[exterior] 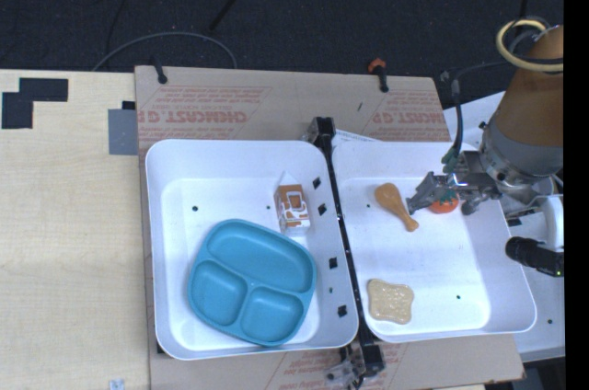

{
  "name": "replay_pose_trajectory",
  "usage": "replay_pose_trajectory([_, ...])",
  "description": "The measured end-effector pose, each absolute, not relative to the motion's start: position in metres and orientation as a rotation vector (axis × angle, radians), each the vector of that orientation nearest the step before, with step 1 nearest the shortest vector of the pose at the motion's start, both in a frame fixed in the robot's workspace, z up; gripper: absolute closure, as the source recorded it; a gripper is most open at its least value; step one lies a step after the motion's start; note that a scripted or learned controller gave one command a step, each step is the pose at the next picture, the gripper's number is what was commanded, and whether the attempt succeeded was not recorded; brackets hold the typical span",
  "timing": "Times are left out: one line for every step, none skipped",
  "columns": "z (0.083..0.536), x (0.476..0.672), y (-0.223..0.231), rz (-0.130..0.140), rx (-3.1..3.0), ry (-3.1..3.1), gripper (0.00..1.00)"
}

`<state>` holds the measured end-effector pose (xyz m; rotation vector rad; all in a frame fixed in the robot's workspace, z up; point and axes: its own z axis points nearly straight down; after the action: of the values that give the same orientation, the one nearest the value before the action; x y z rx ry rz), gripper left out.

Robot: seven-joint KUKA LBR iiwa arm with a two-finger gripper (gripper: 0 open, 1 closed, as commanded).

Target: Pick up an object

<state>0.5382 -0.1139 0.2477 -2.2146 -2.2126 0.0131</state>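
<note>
My gripper hangs low over the right bin, near its right-hand side. Its fingers stand spread, and a small red-orange object lies between them on the bin floor; I cannot tell whether they touch it. Just left of the gripper lies a tan toy drumstick. A flat tan slice rests near that bin's front edge. In the left bin there is a blue divided plate, with a small orange and white box behind it.
A black divider with clips runs between the two bins. The grey arm with its orange band fills the right side above the bin. Cardboard lies under the bins, and cables trail behind.
</note>
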Motion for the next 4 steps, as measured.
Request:
replay_pose_trajectory([0.254,0.540,-0.114,0.003,-2.218,-2.220,0.00])
replay_pose_trajectory([0.190,0.538,-0.116,0.008,-2.217,-2.216,0.00])
replay_pose_trajectory([0.126,0.532,-0.117,0.008,-2.215,-2.215,0.00])
replay_pose_trajectory([0.085,0.532,-0.116,0.004,-2.219,-2.218,0.00])
